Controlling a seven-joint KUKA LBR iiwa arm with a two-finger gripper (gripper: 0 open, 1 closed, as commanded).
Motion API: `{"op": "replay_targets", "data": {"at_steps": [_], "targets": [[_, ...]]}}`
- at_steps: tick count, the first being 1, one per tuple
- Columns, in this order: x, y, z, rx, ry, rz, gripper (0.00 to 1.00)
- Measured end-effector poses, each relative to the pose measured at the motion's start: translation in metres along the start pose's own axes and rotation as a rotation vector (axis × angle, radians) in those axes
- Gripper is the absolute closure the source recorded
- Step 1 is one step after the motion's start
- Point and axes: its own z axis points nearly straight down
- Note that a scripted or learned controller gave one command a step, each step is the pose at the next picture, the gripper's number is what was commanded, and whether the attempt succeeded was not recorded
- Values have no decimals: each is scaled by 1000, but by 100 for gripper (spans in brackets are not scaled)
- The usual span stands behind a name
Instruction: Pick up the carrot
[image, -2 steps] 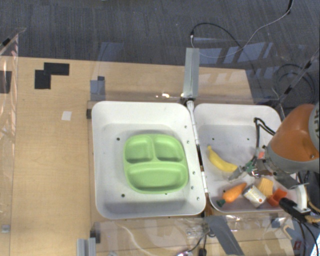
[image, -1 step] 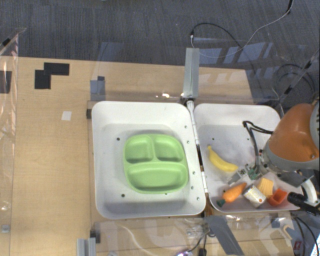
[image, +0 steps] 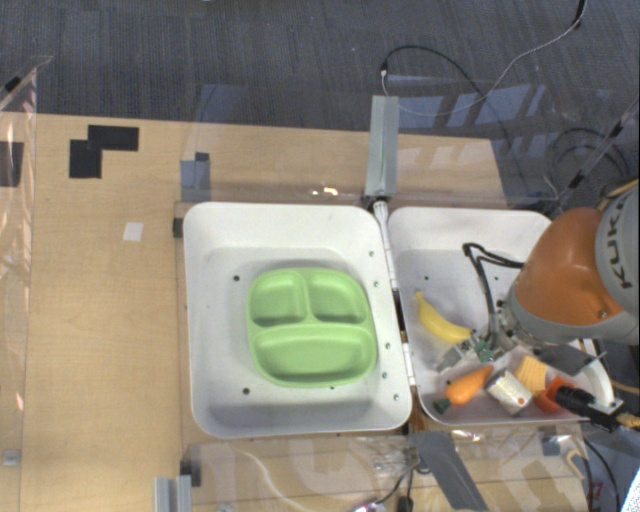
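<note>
The carrot (image: 468, 386) lies in the right bin (image: 440, 240), near that bin's front edge, its orange body slanting toward the front left corner with a bit of green at the low end. Just behind it rests a yellow banana (image: 438, 320), and beside it to the right sit a small white block (image: 508, 392), a yellow piece (image: 533, 373) and an orange-red item (image: 552, 397) — a tight cluster, so the carrot has neighbours close on two sides. The arm (image: 570, 275) hangs over this same corner, its orange band low over the bin, which suits a descent onto the carrot. The gripper (image: 482, 346) sits just above and behind the carrot's upper end, between carrot and banana; its fingers are small and partly masked by the wrist, so I cannot tell whether they stand apart or together, and nothing shows between them. The left bin (image: 200, 300) holds a green divided plate (image: 311, 326) — well apart from the work. Judging by this, the carrot is not yet lifted.
</note>
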Motion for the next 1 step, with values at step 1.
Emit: {"op": "replay_targets", "data": {"at_steps": [1], "targets": [[-64,-36,1,4,2,121,0]]}}
